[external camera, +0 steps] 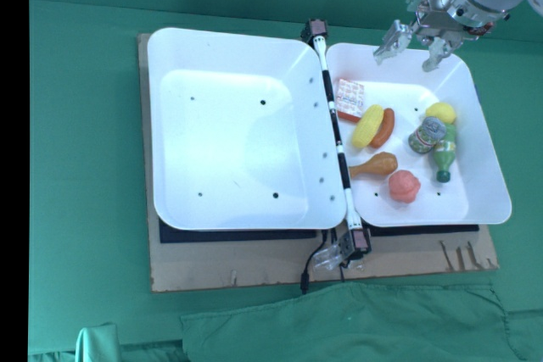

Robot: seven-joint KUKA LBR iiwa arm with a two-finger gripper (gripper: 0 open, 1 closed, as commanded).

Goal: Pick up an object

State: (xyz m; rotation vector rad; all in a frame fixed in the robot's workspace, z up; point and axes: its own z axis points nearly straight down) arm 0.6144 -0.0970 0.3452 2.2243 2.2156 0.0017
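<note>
At the upper right of the frame the hand [413, 47] hangs spread and empty over the far rim of the right bin [485, 182] — likely lining up a descent — with the toys clustered below, corn cob [368, 125] nearest.

Two bins side by side on a board [254, 271]: left bin [229, 55], right bin [488, 191]. In the right bin, a box [349, 98] at far left; corn [368, 125] touching a sausage [384, 127] just right of it; drumstick [374, 166] nearer; round fruit [405, 186] right of that. Toward the right wall, lemon [440, 112], can [427, 134] and bottle [445, 154] bunched together. Gripper [416, 49] above the far rim.
</note>
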